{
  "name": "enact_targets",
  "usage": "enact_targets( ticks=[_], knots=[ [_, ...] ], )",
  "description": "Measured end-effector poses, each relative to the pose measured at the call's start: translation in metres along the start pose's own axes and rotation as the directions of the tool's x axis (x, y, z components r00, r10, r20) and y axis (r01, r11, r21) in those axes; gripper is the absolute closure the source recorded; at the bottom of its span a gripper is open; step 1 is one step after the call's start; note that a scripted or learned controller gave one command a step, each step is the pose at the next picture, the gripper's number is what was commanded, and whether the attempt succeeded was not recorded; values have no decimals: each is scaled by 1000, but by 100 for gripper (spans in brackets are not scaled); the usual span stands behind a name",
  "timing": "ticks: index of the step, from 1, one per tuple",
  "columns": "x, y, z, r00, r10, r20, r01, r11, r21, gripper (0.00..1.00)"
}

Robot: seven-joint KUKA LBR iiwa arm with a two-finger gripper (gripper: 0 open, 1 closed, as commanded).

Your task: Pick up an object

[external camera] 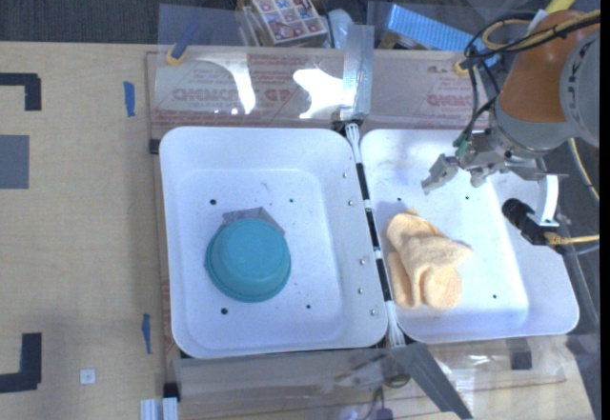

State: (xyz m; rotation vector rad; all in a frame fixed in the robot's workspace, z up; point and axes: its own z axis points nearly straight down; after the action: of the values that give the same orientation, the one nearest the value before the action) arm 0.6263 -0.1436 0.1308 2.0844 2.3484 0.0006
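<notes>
- Seen from above at a slant: two shallow white plastic bins with rounded corners, side by side on a pale wood-grain counter (pixel 76 247).
- In the left bin (pixel 191 161): a teal bowl (pixel 249 259), round and smooth, apparently upside down, partly covering a flat grey scrap (pixel 250 215) with angular edges.
- In the right bin (pixel 543 299): a soft, lumpy yellow-orange object (pixel 426 261), sponge-like or cloth-like in texture, folded into overlapping rounded lobes, near the bin's left wall and toward its front.
- Over the right bin's rear half: the metallic grey pincer (pixel 456 170), reaching in from the right, fingers spread apart and grasping nothing, one pale finger (pixel 437 173) angled toward the bin's left side.
- Well apart: pincer and yellow-orange object, with bare white bin floor between them.
- Behind the pincer: a grey arm (pixel 586 94) with a glossy orange band (pixel 538 75), trailed by black cables (pixel 491 66).
- At the arm's near side: a white bracket (pixel 549 199) and a black fitting (pixel 519 215) with a yellow-tipped lead.
- Between the bins: a narrow ridge studded with small silver fasteners (pixel 367 218).
- Behind the bins: clear plastic sheeting (pixel 238 85) with faint red lettering, catching bright glare.
- On the counter at left: black L-shaped marks (pixel 27 90), a grey square (pixel 11 161) and short blue tape strips (pixel 129 97).
- Beyond the counter: a patterned box (pixel 284 16) and a ridged blue block (pixel 426 30).
</notes>
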Motion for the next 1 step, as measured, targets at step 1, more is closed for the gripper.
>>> enact_targets(
  ticks=[1],
  knots=[
    [32,-60,41,991,-133,2,133,991,-8,0]
  ],
)
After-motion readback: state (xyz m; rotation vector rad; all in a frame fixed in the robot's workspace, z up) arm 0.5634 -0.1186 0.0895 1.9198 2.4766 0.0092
